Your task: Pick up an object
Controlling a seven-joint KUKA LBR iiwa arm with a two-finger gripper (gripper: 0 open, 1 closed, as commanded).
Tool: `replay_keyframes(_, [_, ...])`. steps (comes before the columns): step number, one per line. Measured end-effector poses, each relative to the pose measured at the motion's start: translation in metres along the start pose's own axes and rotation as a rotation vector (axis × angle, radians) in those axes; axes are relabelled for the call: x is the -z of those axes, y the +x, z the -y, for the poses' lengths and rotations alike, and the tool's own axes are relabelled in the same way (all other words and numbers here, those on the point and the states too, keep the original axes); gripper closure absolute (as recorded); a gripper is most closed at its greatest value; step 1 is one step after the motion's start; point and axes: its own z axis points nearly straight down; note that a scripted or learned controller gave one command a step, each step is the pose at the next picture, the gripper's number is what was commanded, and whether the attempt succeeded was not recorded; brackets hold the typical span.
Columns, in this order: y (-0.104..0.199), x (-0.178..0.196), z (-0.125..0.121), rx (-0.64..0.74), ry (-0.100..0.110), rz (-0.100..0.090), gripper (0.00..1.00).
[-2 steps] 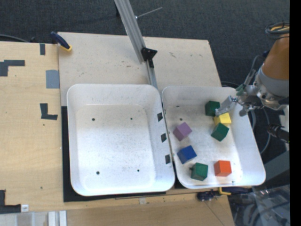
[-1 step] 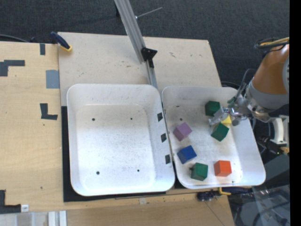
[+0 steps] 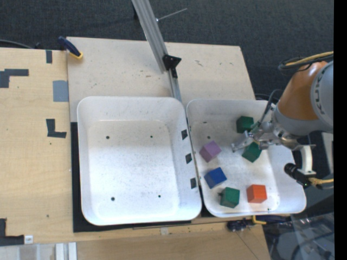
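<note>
One gripper hangs over the right bin, right against a green cube that sits tilted, a corner toward me; I cannot tell whether it grips. Another green cube lies just beyond. Left are purple and blue cubes; nearer, green and orange.

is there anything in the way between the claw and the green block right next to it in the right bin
Nothing visible does. The claw sits right at the green block in the right bin. Another green block lies just behind it, while the purple block stands well off to the side.
</note>
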Motion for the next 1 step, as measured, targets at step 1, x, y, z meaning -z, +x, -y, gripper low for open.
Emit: replay_keyframes(1, [0.0009,0.0131,-0.0014,0.002,-0.002,-0.003,1.0])
